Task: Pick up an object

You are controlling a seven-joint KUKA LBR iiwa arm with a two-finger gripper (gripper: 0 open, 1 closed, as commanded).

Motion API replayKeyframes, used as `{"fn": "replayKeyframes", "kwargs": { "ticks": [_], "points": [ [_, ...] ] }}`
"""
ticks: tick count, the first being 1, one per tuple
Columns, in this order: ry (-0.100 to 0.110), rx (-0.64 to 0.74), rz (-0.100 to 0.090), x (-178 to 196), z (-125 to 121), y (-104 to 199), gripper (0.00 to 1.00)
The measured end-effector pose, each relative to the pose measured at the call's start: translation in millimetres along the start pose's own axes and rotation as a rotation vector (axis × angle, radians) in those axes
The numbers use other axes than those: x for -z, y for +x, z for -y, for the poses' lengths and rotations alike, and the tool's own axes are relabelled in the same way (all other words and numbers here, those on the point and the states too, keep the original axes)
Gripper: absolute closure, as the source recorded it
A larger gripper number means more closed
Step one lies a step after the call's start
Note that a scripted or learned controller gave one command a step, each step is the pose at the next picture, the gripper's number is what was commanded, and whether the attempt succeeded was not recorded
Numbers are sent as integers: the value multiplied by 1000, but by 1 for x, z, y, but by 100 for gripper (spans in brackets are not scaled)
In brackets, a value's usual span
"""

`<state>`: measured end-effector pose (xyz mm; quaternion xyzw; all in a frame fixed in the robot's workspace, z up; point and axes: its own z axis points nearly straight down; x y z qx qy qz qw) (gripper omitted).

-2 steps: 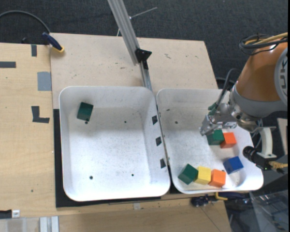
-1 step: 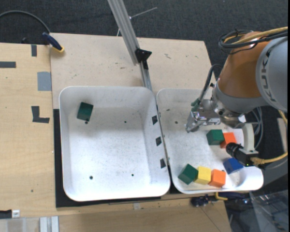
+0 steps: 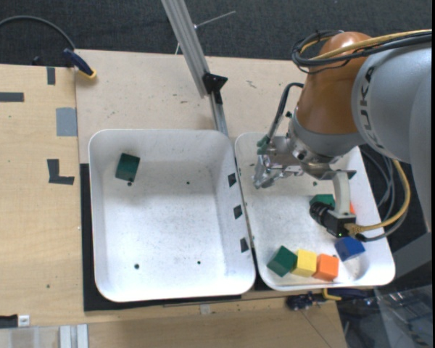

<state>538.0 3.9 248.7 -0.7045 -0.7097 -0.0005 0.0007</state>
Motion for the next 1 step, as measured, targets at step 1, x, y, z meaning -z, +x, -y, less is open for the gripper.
{"fn": "replayKeyframes", "kwargs": {
  "ticks": [1],
  "points": [
    [0, 0, 0, 2, -23, 56, 100]
  ]
}}
